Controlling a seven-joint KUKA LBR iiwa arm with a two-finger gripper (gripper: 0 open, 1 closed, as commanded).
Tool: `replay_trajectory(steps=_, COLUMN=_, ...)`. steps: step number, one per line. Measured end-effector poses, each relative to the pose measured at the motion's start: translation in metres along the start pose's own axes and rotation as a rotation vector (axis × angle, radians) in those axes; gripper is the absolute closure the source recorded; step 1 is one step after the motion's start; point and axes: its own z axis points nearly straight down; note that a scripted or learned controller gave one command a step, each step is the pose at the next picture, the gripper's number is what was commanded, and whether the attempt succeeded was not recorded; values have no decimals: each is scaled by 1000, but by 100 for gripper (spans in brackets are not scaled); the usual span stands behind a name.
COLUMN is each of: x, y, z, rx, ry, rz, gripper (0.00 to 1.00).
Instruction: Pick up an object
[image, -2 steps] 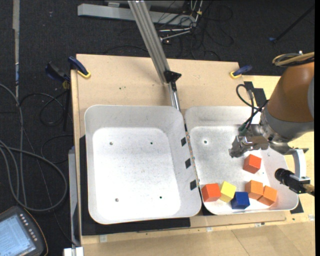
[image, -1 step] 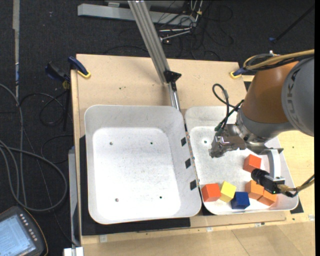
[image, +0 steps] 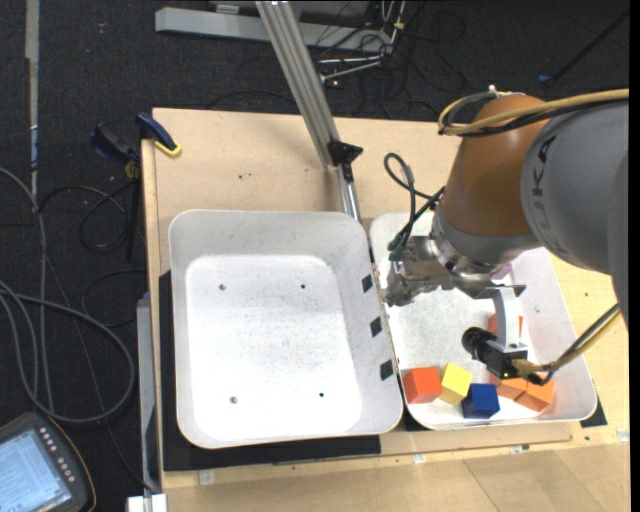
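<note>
One camera looks down at a slant from above the bench (image: 250, 150), far enough to take in both white bins: the left bin (image: 190, 300) and the right bin (image: 570, 385). The arm (image: 560, 170) enters from the right.

grey arm (image: 590, 180), orange wrist band (image: 495, 170), yellow cable (image: 530, 105)
</note>
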Motion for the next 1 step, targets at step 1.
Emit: replay_trajectory(steps=1, x=60, y=8, z=5, rx=1, ry=-1, rz=-1, gripper=100)
